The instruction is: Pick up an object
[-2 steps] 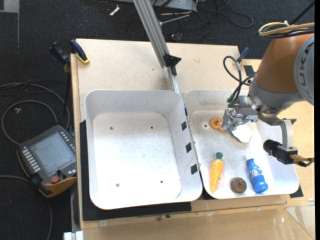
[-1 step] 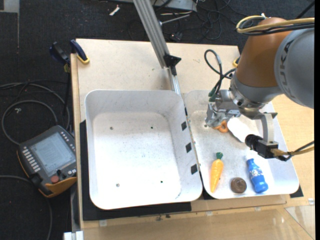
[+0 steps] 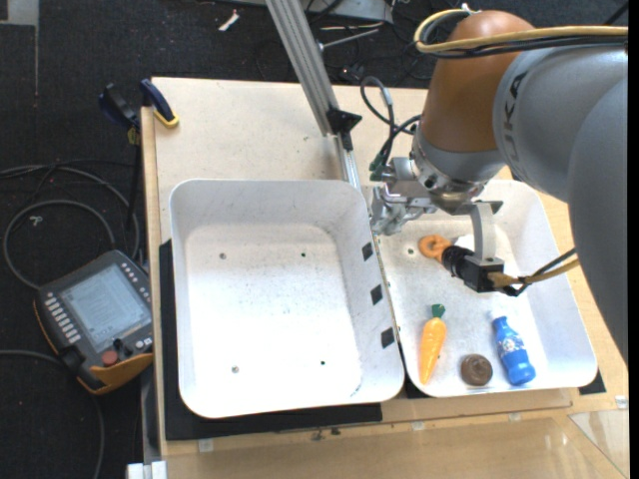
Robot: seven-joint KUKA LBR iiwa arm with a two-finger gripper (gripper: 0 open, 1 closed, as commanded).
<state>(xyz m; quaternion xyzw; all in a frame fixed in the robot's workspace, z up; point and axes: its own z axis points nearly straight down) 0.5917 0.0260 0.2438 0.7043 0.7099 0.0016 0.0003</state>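
Camera view: wooden bench bears two white bins over dark carpet; fingers' state unclear.

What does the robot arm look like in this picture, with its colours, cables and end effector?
The arm is thick, rounded and grey, with a glossy orange band above the wrist. A thin yellowish cable runs along its upper edge and another along its lower side. The end effector is a small silver-grey metal assembly. A black cable loops up beside it, and a small black block hangs on a bracket below the wrist.
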